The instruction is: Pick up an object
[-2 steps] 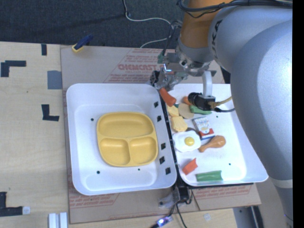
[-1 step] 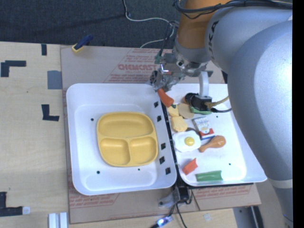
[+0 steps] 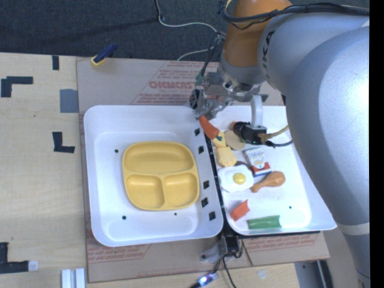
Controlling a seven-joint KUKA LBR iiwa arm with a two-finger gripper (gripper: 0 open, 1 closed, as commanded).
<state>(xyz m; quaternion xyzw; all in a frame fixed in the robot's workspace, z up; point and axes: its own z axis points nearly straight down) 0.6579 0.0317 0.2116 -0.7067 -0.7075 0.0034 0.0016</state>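
A grey robot arm (image 3: pixel 324 71) with an orange band (image 3: pixel 252 26) above its wrist reaches in from the right over two shallow white bins set side by side on a bench. Its gripper (image 3: pixel 206 104) hangs over the far end of the divide between the bins, just above an orange carrot-like piece (image 3: pixel 209 126) that lies at the inner far corner of the right bin (image 3: pixel 312 212). Whether the hand is open or closed cannot be told from this angle, nor whether it touches or holds the orange piece.

The right bin carries a clutter of toy food: a fried egg (image 3: pixel 234 178), a drumstick (image 3: pixel 269 180), pale yellow crackers (image 3: pixel 225 155), a small red-and-white packet (image 3: pixel 256 158), a red wedge (image 3: pixel 240 209) and a green bar (image 3: pixel 263 222) near the front edge. The left bin (image 3: pixel 99 161) bears a yellow divided plate (image 3: pixel 160 174), lying flat in its middle.
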